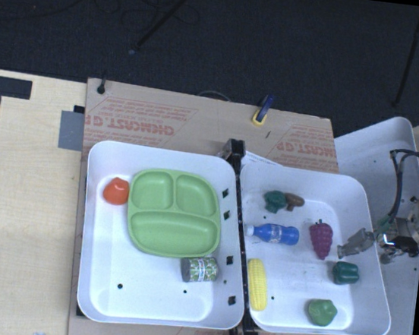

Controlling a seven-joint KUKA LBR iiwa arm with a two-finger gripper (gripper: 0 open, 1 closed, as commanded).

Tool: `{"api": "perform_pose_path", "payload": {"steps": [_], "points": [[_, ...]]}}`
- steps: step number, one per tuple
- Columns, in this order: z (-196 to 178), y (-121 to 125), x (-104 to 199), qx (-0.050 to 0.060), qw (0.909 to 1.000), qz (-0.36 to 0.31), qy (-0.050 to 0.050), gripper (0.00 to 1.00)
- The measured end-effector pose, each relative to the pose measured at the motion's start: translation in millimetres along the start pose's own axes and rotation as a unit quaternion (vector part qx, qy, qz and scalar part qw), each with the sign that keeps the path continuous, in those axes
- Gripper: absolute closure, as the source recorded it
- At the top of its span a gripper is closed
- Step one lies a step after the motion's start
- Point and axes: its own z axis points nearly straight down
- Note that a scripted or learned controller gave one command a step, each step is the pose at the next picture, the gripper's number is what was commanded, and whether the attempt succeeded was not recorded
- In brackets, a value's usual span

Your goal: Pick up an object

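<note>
2 shallow white bins sit side by side on a brown cardboard sheet (169,123) on the bench.

Left bin (101,294): a light green plastic plate with 3 compartments (173,213) lies near the middle. A small orange cup-shaped object (117,190) stands just beside the plate's left edge. A small clear jar of green contents (199,269) lies on its side at the plate's near right corner, touching or nearly touching it.

Right bin (368,214): a blue plastic bottle with a white cap (275,234) lies on its side near the centre. A dark green and brown toy (281,201) sits at the far side. A purple bunch of toy grapes (321,237) lies just right of the bottle. A yellow toy corn cob (257,283) lies along the left wall at the near side. A dark green toy pepper (345,273) sits toward the right wall, and a lighter green rounded toy (321,312) sits at the near right corner.

The gripper (360,242) is at the right edge of the right bin, between the grapes and the dark green pepper, touching neither. Nothing is visible between the fingers; whether they are apart or together cannot be determined at this resolution.
</note>
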Motion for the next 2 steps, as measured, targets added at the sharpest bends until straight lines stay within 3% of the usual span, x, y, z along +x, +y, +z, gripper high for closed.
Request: {"api": "perform_pose_path", "payload": {"steps": [1, 2], "points": [[-6.5, 2.3, -0.2, -0.006, 1.0000, -0.001, -0.001, 0.00], [45.8, 3.6, 11.1, -0.004, 1.0000, -0.001, 0.000, 0.00]]}}
